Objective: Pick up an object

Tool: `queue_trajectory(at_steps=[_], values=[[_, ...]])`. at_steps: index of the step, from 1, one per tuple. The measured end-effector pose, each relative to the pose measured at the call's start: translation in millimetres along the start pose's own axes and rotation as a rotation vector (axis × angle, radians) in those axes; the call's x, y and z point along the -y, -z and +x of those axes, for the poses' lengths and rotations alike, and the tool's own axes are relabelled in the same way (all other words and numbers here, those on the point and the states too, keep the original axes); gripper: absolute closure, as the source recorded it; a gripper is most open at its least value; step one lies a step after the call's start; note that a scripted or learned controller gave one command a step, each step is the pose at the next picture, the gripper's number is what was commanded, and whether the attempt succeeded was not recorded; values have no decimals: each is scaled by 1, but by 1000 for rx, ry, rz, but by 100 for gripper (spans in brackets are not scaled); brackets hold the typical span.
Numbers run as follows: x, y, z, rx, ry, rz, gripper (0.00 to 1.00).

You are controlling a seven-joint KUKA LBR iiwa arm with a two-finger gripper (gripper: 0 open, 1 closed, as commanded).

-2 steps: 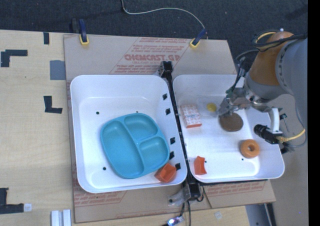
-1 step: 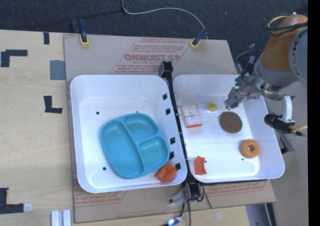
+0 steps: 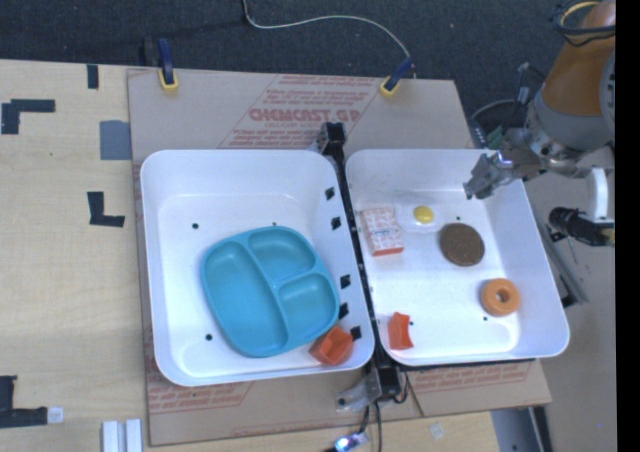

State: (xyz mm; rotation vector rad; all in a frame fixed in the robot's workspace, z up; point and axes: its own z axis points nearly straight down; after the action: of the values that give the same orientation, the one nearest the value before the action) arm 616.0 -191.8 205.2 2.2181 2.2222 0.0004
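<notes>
The right bin [image 3: 520, 270] holds a brown round disc [image 3: 462, 244], an orange ring-shaped doughnut [image 3: 499, 297], a small yellow piece [image 3: 424, 215], a white and pink packet [image 3: 381, 231] and a small orange-red block [image 3: 399, 331]. My gripper [image 3: 487, 178] hangs over the far right rim of this bin, up and to the right of the brown disc, with nothing visible between its fingers. In the left bin [image 3: 170, 240] lies a blue divided tray [image 3: 270, 289], with an orange piece [image 3: 333, 345] at its near right corner.
A black divider [image 3: 347, 240] with clips runs between the two bins. Both bins rest on a cardboard sheet [image 3: 290, 110] held by clamps at the back. Cables and black hardware [image 3: 575, 225] lie to the right of the right bin.
</notes>
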Motion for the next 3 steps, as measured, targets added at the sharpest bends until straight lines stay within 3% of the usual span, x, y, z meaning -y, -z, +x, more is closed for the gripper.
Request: queue_trajectory(at_steps=[1, 3], values=[[0, 1, 0, -1, -1, 5, 100], [14, 14, 96, -3, 4, 5, 100]])
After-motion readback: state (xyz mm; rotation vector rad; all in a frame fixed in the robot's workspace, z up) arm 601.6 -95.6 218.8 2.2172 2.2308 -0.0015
